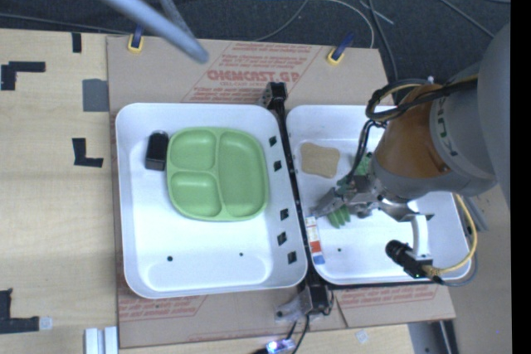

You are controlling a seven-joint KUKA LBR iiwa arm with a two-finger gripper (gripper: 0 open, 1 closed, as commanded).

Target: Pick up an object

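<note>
Camera view looks down on the desk (pixel 50 178), a wood-toned surface with a brown cardboard sheet (pixel 249 70) under two shallow white bins. From the right, the grey arm (pixel 473 120) with its orange band (pixel 406 145) reaches over the right bin (pixel 357 261) and covers much of it. The left bin (pixel 141 253) holds a green divided plate (pixel 219 173), lying flat near the bin's middle, with a small black block (pixel 156 150) just beside the plate's left edge. In the right bin a tan, flat square piece (pixel 319 159) lies near the upper left corner, apart from the arm. The tool (pixel 342 205) sits low over the bin's left half, at a small green object (pixel 342 216). Whether the tool is released or clenched on that green object cannot be told, since the wrist hides its tips. A narrow red-and-white strip (pixel 314 238) lies along the right bin's left wall.
</note>
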